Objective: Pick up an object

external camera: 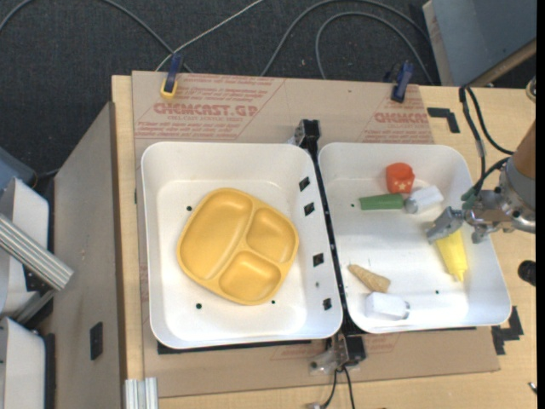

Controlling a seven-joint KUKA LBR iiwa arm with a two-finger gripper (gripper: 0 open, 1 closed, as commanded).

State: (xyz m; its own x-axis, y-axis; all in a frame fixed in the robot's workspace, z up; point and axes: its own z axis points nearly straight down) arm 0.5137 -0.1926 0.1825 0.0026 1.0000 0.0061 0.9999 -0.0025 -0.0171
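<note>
My tool (457,228) hangs low over the right bin (485,309), touching or just above the yellow object (454,256); I cannot tell its grip, so nothing looks lifted yet.

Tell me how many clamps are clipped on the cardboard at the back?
2. A yellow and blue clamp grips the back edge near the left corner, and a blue clamp grips it near the right. Others may be hidden.
</note>
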